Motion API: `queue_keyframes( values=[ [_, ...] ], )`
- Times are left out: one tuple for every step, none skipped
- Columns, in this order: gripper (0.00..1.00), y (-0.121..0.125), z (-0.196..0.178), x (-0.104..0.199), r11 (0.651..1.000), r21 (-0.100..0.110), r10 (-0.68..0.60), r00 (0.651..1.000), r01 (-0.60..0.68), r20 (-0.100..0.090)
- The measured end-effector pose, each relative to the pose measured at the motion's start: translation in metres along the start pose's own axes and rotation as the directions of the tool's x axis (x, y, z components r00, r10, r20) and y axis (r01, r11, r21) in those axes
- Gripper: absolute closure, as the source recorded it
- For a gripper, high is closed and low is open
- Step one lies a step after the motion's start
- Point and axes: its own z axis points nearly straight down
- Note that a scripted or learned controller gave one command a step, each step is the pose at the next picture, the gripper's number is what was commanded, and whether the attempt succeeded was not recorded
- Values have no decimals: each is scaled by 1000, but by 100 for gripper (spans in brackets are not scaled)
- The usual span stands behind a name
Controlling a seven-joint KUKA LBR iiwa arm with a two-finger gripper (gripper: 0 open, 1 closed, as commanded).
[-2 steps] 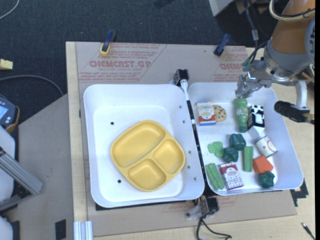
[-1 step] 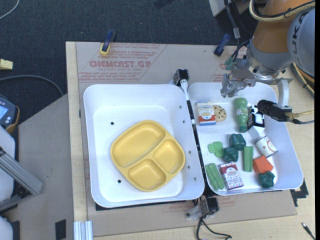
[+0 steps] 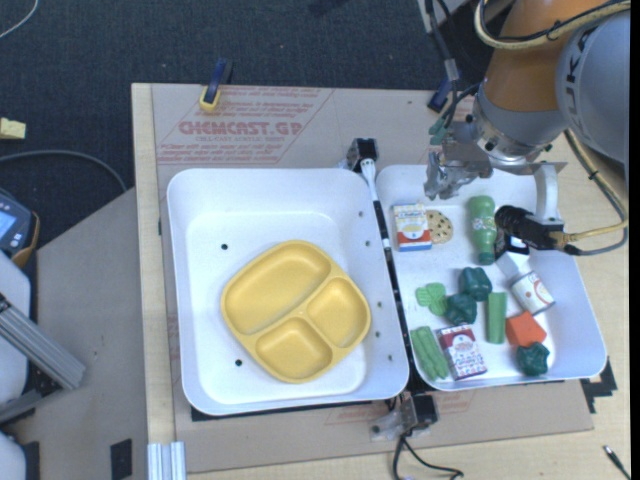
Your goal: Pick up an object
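My gripper hangs over the back left corner of the right bin, just behind a small cookie box. Nothing shows in its grasp. A green bottle lies to the right of the box. Further forward lie a light green leafy piece, a dark green broccoli-like piece, a green stick, a white can, an orange block, a dark green lump, a red and white box and a green pod.
The left bin holds a yellow divided plate. The bins rest on a cardboard sheet with a blue and yellow clamp at its back edge. Cables and dark floor surround the bench.
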Motion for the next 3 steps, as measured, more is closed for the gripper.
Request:
queue_keyframes(
  values=[
    [100, -4, -7, 18, 1000, -1, 0, 1000, 0, -1],
    [100, 0, -11, 14, 1000, -5, 2, 1000, -2, 1],
    [100, -1, -13, 5, 1000, -5, 3, 1000, -3, 1]
  ],
)
